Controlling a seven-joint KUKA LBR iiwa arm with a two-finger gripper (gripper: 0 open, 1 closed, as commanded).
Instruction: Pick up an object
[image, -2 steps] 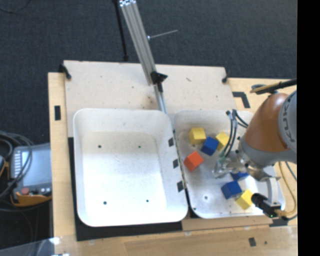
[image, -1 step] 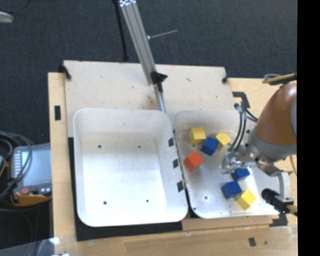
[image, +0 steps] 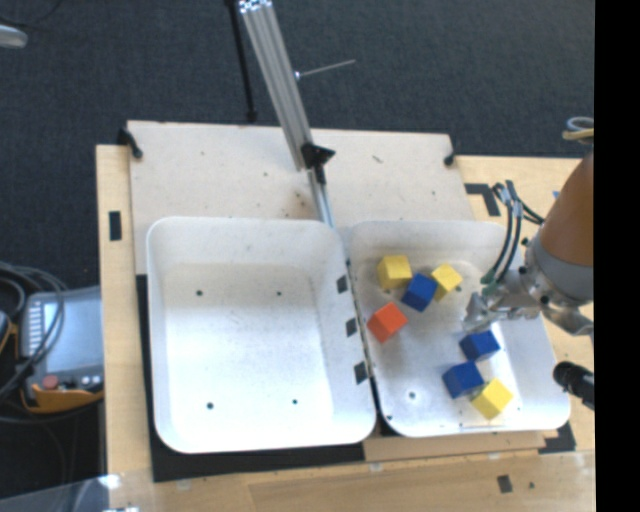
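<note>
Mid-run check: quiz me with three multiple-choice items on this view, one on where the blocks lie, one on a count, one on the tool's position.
1. Which shallow white bin holds the blocks?
A. left bin
B. right bin
C. both

2. How many blue cube blocks are there?
A. one
B. two
C. three

3. Where is the tool?
A. over the right bin
B. over the left bin
C. off the bench

Answers:
1 B, all blocks lie right of the divide.
2 C, one beside the small yellow cube block, two more lower.
3 A, it hangs above the upper blue pair.
</note>
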